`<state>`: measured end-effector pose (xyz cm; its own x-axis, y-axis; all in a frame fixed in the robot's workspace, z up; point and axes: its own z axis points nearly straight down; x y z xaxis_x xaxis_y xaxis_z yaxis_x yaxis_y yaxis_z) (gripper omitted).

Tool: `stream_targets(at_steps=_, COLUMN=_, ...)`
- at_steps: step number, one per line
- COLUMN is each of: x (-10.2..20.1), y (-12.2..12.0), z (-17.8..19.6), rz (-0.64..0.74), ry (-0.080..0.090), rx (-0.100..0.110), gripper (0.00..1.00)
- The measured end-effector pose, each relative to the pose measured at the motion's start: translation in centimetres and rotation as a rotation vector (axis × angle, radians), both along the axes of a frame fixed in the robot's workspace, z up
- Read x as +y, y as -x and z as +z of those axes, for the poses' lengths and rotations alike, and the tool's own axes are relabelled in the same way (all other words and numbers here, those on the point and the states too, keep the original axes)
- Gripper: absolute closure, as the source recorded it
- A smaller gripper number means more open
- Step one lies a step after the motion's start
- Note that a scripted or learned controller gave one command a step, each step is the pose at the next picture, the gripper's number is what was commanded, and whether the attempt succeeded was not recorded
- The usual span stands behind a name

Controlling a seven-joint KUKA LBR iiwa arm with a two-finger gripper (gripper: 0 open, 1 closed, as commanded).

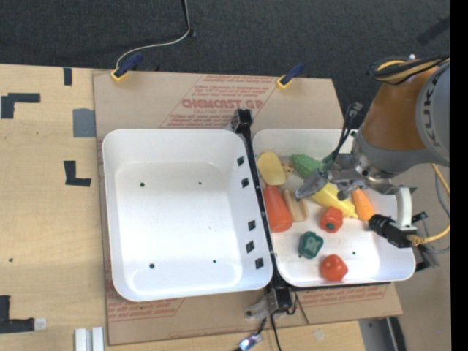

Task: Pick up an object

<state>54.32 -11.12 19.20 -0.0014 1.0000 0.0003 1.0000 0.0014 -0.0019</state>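
End effector (313,184) low over right shallow white plastic bin (387,269), reaching in from right, grey fingers spread moderately, nothing between them. Fingertips just above yellow banana-shaped plastic toy (336,198), beside dark green leafy plastic toy (306,163) on far side. Grey arm with orange band (395,115) over bin's right edge.

Around that, all in right bin:
- pale yellow rounded plastic piece (271,168), far left, near divider
- red-orange carrot-like long plastic piece (277,208), along left wall
- tan stick-shaped piece (296,208), touching right side of red-orange one
- small red tomato-like toy (330,219), just near of the yellow banana shape
- orange carrot-like piece (363,203), right of the banana shape, partly under wrist hardware
- dark green bell-pepper-like toy (309,245), centre-near
- red round tomato-like toy (333,268), near edge

Left shallow white plastic bin (117,196) touching right bin along black clips at middle. Both bins on brown cardboard sheet (212,101) on wooden table (44,196). Black tape marks on table at left. Cardboard held by yellow clamp (126,65) and blue clamp (290,74) at far edge.
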Motion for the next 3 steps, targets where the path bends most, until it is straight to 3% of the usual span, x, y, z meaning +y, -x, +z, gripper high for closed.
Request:
stream_targets(at_steps=1, x=-2.2, y=-1.5, z=-10.9, rz=-0.002, ry=0.008, rx=-0.012, gripper=0.0)
stream_targets(at_steps=2, x=-2.1, y=-1.3, z=-9.7, rz=-0.002, ry=0.005, rx=-0.004, gripper=1.0)
stream_targets(at_steps=3, x=6.7, y=-5.6, z=-0.2, rz=0.009, ry=-0.001, rx=-0.011, gripper=1.0)
